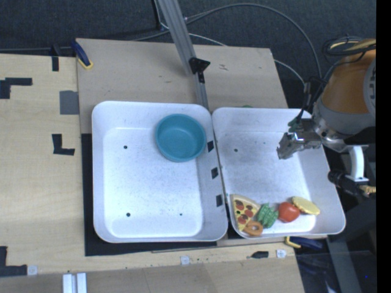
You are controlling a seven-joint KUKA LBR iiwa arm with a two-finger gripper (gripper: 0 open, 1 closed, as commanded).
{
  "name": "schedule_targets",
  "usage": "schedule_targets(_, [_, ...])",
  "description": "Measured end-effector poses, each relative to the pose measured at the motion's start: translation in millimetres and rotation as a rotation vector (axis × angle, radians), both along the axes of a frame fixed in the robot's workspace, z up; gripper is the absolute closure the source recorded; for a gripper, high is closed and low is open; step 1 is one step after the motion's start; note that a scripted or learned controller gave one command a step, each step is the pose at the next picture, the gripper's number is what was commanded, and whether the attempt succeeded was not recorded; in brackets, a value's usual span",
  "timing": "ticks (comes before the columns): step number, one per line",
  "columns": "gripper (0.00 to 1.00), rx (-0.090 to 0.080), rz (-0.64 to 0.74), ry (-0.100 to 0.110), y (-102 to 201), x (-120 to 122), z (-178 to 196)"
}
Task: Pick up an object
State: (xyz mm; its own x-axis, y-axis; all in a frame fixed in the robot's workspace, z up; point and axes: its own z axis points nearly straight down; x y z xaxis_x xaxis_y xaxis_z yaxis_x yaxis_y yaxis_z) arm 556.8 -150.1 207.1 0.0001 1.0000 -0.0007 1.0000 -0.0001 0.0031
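Note:
Along the near edge of the right bin (263,163) lie a pizza slice (244,212), a green toy vegetable (266,215), a red tomato (288,212) and a yellow piece (305,206). A blue bowl (180,137) sits at the far side of the left bin (146,194). My gripper (287,149) hangs over the right bin's right side, well behind the toy food and apart from it. Nothing shows between its fingers.
A slanted metal pole (183,41) crosses above the bench and ends near the seam between the bins. Cables loop over the dark floor behind. Black clips (215,173) line the divider. The arm's orange band (348,96) is at the right edge.

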Motion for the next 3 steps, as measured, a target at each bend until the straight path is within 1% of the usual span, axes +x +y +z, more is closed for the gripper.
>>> schedule_targets(1, [1.0,0.0,0.001,-0.001,0,1,52])
schedule_targets(2, [1.0,0.002,0.004,0.004,54,-5,38])
schedule_targets(3, [1.0,0.002,0.005,0.004,108,-5,30])
